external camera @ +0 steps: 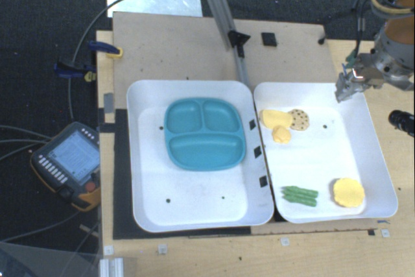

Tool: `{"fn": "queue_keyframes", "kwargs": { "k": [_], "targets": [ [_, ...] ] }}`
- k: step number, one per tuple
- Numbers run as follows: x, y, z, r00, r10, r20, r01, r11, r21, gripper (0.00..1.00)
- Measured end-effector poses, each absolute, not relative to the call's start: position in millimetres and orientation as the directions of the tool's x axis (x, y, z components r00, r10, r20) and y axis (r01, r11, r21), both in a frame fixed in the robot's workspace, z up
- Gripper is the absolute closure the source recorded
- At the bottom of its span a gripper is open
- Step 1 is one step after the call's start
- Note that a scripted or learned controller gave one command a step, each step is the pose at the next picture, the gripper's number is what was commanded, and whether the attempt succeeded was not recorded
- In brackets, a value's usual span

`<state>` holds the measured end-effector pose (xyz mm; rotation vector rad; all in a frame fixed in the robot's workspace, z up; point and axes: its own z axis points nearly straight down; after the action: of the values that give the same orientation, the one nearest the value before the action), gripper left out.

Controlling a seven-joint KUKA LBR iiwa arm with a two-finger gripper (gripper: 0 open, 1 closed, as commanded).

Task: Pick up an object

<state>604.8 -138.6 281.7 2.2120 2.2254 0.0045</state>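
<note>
Over the far right corner of the right-hand shallow white bin (373, 139), the grey arm's two-finger gripper (347, 86) hangs with nothing visible between its fingers, though whether they are spread or closed cannot be told. Within that bin lie a pale yellow irregular piece (275, 118) touching a round speckled cookie (299, 119), a small yellow lump (281, 135) just below them, a bundle of green beans (299, 195) and a round yellow disc (348, 192) near the front edge. Beside it, the left-hand white bin (149, 204) bears a teal plastic plate with three compartments (205, 134).
</note>
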Motion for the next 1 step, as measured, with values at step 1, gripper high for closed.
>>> {"fn": "queue_keyframes", "kwargs": {
  "k": [1],
  "targets": [
    [614.5,-82.7,281.9,-0.01,1.0,0.001,1.0,0.01,0.003,1.0]
  ]
}}
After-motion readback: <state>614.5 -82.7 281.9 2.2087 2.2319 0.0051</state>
